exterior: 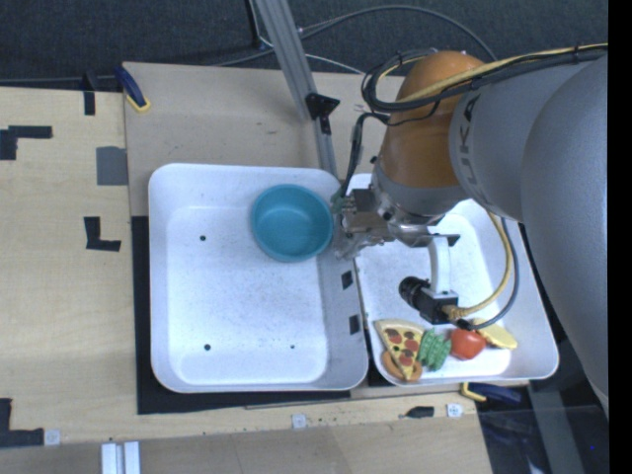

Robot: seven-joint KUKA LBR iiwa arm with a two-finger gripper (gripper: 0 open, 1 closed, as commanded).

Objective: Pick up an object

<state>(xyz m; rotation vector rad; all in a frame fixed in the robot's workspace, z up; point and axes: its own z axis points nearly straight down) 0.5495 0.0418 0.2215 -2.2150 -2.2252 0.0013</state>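
While my arm reaches in from the right, my gripper (348,227) sits at the divider between the two bins, against the right rim of the blue bowl (290,222) in the far right part of the left bin (188,294). I cannot tell its state; nothing shows a hold. Toy food, a pizza slice (399,349) and a tomato (466,343), lies untouched in the right bin's (528,358) near corner.
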